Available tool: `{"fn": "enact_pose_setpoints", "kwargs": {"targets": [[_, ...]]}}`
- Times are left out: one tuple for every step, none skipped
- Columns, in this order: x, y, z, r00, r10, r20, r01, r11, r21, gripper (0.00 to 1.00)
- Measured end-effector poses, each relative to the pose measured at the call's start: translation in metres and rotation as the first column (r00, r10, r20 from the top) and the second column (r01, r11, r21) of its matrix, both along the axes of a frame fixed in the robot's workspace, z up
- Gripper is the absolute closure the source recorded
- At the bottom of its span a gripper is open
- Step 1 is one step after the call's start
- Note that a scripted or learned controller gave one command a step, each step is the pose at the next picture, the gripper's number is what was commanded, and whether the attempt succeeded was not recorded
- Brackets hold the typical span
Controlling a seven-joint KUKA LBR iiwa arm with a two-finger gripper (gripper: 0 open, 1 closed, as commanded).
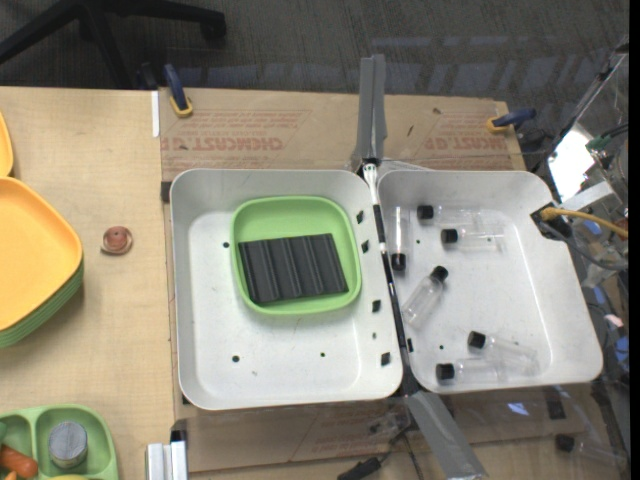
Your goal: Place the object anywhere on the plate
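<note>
Two white bins (200, 368) sit side by side. The left one holds a green plate (295, 213) with a dark ribbed pad (293, 268) on it; the right one holds several clear vials with black caps (425, 293), scattered well apart from the plate.

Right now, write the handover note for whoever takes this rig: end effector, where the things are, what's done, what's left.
End effector: I can't report its state from the camera view.
Plate: green, in the left bin, with a dark ribbed pad lying on it.
Vials: clear with black caps, about six, scattered in the right bin; one lies along the bin's left wall, two sit near the front edge.
Done: nothing yet; none of the vials is on the plate.
Left: pick one vial from the right bin, carry it over the divider and set it on the plate.
</note>
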State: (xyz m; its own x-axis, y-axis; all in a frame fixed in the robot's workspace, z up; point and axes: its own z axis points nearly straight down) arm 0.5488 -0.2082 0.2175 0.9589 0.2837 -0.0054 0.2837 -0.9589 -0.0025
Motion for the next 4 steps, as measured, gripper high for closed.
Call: {"fn": "enact_pose_setpoints", "kwargs": {"targets": [[-0.034, -0.014, -0.023, 0.996, -0.086, 0.0, 0.086, 0.996, 0.0, 0.0], [-0.072, 0.012, 0.001, 0.996, -0.089, 0.001, 0.089, 0.996, 0.0, 0.0], [-0.072, -0.014, -0.004, 0.996, -0.09, 0.001, 0.09, 0.996, 0.0, 0.0], [-0.072, -0.014, 0.0, 0.996, -0.088, 0.001, 0.088, 0.996, 0.0, 0.0]]}}
